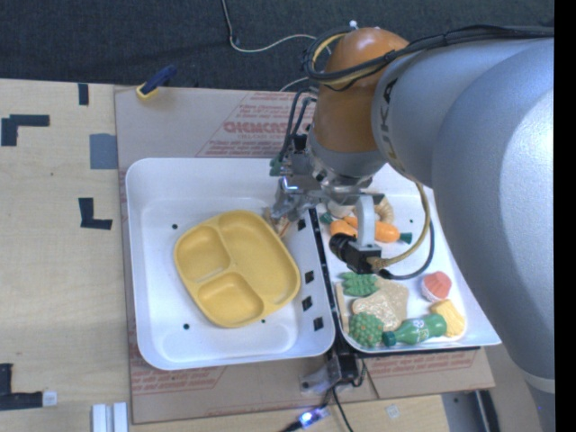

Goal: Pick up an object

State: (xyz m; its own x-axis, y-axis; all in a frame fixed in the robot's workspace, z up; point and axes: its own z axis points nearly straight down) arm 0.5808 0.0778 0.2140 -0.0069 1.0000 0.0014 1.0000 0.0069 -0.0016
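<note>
Yellow tray (236, 268): 1, left bin (148, 241). 2 bins. Jaws' state: cannot tell.

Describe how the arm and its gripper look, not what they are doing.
The large smooth grey arm has rounded, cylindrical links and a glossy orange band above the wrist. Black cables loop over that band, and another black cable curves down beside the wrist. Below the band sits the small metallic grey gripper, a cluttered assembly of dark brackets and fittings.
</note>
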